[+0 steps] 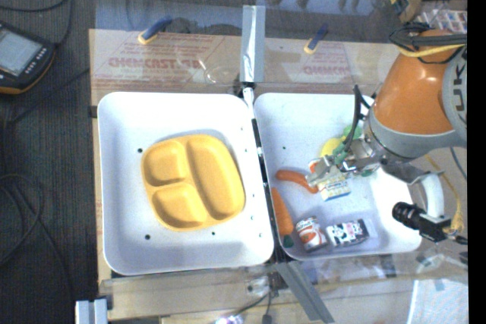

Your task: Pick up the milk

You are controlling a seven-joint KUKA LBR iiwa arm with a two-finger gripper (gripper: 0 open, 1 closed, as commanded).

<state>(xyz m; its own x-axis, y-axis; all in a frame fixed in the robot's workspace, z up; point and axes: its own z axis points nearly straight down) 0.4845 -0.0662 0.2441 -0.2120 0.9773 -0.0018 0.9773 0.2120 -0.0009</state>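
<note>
Fig.: I'm seeing gripper (332, 172) hanging low in right bin (304, 121), fingers sitting closed on milk (335, 187) carton, w/ carrot (282, 213) lying nr divider, yellow tray (194, 180) sitting in left bin (121, 133).

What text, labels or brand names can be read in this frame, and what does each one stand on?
"CHEMCAST", partly legible, in faded red on the clear sheet behind the left bin.
Red print on the clear sheet behind the right bin: too faint to read.
Label on the small can: too small to read.
White print on the dark packet: blurred.
Screen of the handheld pendant: unreadable.
</note>
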